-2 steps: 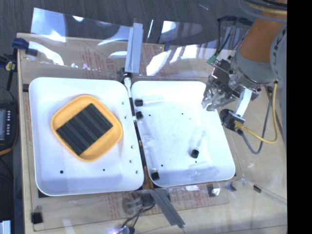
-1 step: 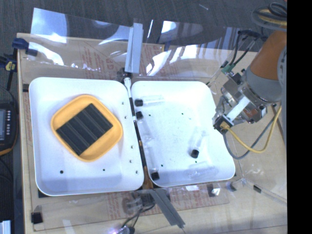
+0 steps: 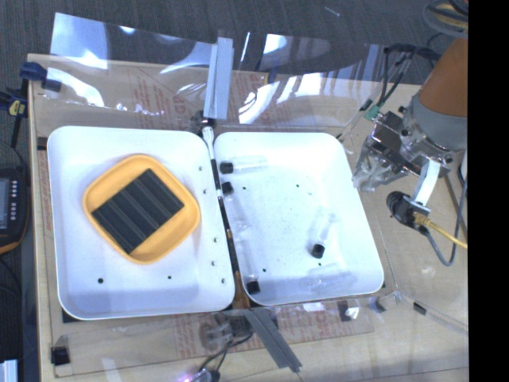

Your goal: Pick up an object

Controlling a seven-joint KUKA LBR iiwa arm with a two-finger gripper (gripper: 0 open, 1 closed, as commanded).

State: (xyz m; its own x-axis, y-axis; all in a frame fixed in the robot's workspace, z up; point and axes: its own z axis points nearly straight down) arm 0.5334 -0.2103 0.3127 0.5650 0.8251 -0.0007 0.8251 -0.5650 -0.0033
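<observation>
An orange square pad with a black ribbed top (image 3: 141, 207) lies flat in the left bin (image 3: 71, 285). In the right bin (image 3: 278, 146) a clear tube with a black cap (image 3: 319, 235) rests near the right side. Another clear tube with a black cap (image 3: 241, 166) lies at the far left corner. A third clear piece (image 3: 334, 280) is faint against the near wall. My gripper (image 3: 372, 172) hangs just outside the right bin's right rim, above the bench, with nothing seen in it.
A metal divider bar (image 3: 216, 78) runs up from between the bins at the back. Clear plastic sheeting (image 3: 143, 54) stands behind both bins. Cables (image 3: 441, 241) trail on the bench to the right of the gripper.
</observation>
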